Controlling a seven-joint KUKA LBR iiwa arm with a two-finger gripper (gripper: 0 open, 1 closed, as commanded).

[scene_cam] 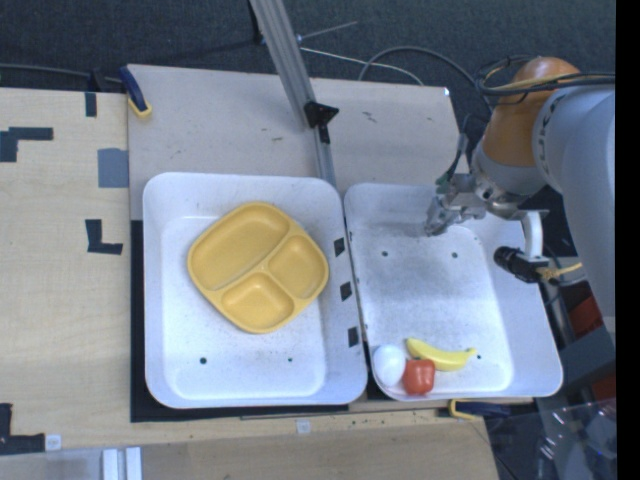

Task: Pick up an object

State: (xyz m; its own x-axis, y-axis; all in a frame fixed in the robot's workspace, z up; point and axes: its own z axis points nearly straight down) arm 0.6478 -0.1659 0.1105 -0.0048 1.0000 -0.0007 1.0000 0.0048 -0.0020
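Note:
A yellow banana lies near the front edge of the right bin. A small red pepper-like object and a white egg-like object sit beside it at the front left corner. My gripper hangs low over the back of the right bin, well away from those objects. Nothing shows between its fingers. A yellow three-compartment plate rests in the left bin.
A slanted metal pole rises behind the bins, ending at a black bracket by the bins' shared wall. Cables loop behind the right bin. A black fitting sticks out over the right bin's right rim.

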